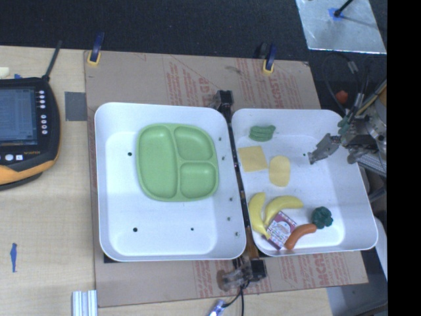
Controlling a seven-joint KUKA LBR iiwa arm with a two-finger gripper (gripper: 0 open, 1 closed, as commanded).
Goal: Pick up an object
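From above, the gripper [329, 147] hangs over the right bin's [355, 196] right side with its fingers spread and holding nothing, while the toy food lies to its left and lower left: banana [276, 209], carrot [301, 234], cheese slice [252, 157].

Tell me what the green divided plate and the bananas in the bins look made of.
The green divided plate looks like moulded plastic with a matte finish: uniform pale green, soft rounded compartment edges. The bananas in the right bin are probably plastic or rubber toy food, given their flat, even yellow, though the view is too coarse to be sure.
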